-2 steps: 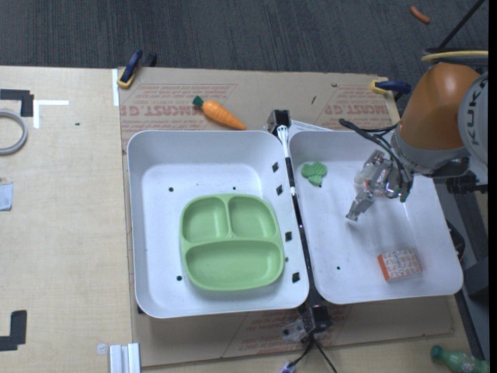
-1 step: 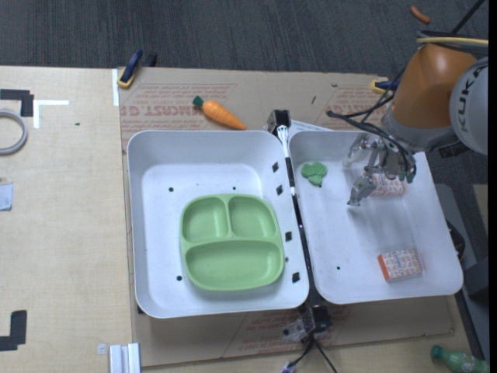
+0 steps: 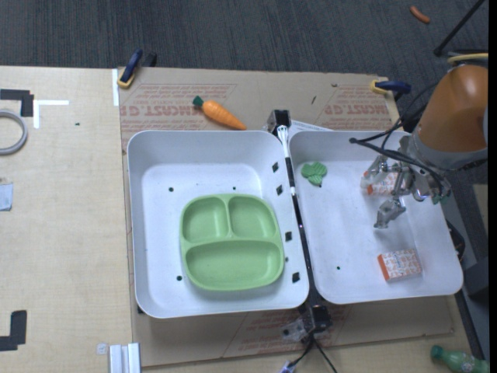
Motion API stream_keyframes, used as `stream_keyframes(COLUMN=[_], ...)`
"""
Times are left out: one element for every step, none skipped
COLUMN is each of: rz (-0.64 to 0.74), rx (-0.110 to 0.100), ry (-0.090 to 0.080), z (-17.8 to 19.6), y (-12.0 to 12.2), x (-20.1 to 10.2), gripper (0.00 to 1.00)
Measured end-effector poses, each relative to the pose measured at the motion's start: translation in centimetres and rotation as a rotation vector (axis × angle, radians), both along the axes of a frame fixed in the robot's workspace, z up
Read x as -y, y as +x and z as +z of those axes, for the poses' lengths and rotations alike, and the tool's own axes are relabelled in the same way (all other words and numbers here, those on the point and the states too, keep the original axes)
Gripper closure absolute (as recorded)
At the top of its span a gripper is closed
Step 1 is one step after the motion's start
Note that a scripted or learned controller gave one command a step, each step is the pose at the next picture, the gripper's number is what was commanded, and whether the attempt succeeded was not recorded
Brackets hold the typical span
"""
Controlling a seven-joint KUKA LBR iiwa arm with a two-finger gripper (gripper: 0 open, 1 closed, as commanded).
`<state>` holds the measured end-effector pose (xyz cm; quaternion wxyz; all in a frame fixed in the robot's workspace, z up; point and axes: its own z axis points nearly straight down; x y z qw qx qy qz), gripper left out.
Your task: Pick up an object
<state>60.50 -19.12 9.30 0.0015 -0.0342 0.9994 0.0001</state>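
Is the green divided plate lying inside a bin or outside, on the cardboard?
Inside. The green divided plate lies flat on the floor of the left bin, enclosed by its white walls.

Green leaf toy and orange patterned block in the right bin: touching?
Apart. The camera view shows the green leaf toy near the right bin's top left, the orange patterned block lower right, with bare white floor between them.
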Motion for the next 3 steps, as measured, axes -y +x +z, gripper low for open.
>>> stream_keyframes(rz=[-0.004, -0.003, 0.243], rx=[0.005, 0.005, 0.000], ry=[0.001, 0.001, -0.001], z=[1.0, 1.0, 0.0], y=[0.1, 0.1, 0.2], x=[0.0, 0.0, -1.8], gripper=[1.00, 0.00, 0.00])
